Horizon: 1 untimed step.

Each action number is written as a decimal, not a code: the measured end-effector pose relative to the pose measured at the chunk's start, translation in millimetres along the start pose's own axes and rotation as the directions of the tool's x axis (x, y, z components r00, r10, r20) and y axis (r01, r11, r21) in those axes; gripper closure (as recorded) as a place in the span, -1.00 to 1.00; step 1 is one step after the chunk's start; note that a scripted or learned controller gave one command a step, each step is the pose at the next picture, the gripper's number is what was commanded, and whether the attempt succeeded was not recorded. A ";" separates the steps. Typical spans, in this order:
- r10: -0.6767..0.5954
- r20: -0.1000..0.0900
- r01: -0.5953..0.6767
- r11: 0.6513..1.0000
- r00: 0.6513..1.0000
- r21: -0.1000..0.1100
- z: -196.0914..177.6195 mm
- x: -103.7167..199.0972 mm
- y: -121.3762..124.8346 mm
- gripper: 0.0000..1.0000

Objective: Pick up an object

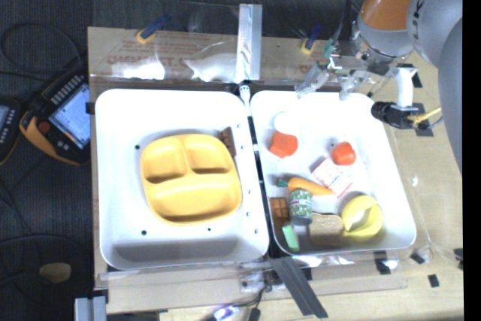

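The gripper (328, 83) is being held open over the right bin's (391, 162) far edge; the orange cup (283, 144) is lying nearer the camera.

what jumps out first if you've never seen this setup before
The big yellow divided tray in the left bin grabs the eye first. Next comes the clutter of small items in the right bin: two orange pieces, a yellow banana. The gripper hangs over that bin's far edge.
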<state>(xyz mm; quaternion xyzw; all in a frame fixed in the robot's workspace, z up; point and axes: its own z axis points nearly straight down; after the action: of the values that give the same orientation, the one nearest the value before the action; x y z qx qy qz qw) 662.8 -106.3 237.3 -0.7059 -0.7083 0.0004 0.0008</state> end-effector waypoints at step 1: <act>-0.097 0.000 0.097 0.995 0.995 0.001 88.6 -31.6 -69.1 -1.00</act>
<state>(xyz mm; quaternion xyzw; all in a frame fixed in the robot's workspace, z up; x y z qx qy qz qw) 593.7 -138.2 148.8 -0.6708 -0.7416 0.0006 0.0011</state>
